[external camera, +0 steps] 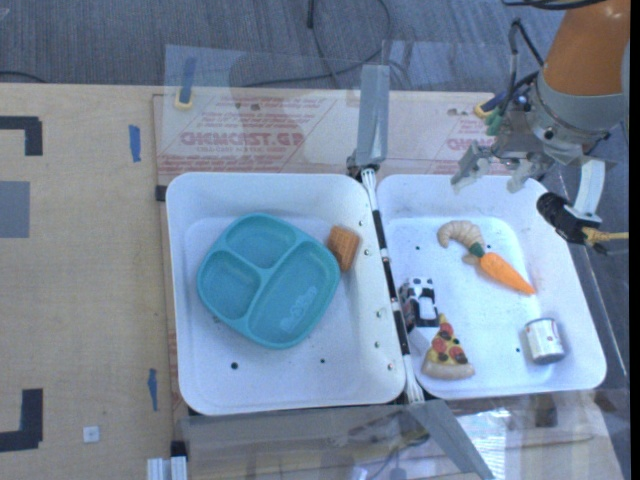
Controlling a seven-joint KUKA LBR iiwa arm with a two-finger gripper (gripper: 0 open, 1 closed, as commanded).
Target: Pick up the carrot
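The carrot (503, 271), orange with a green top, lies at a slant in the right bin (580, 368), near its upper middle. Its green end touches a pale croissant (460, 233). My gripper (494, 171) hangs over the bin's far edge, above and slightly left of the carrot. Its two fingers (468, 169) stand apart with nothing between them, so it is open.
In the right bin also lie a pizza slice (447, 351), a small black-and-white toy (420, 300) and a metal can (542, 339). The left bin (200, 388) holds a teal divided plate (267, 280) and an orange block (345, 245). A grey divider post (373, 118) stands behind the bins.
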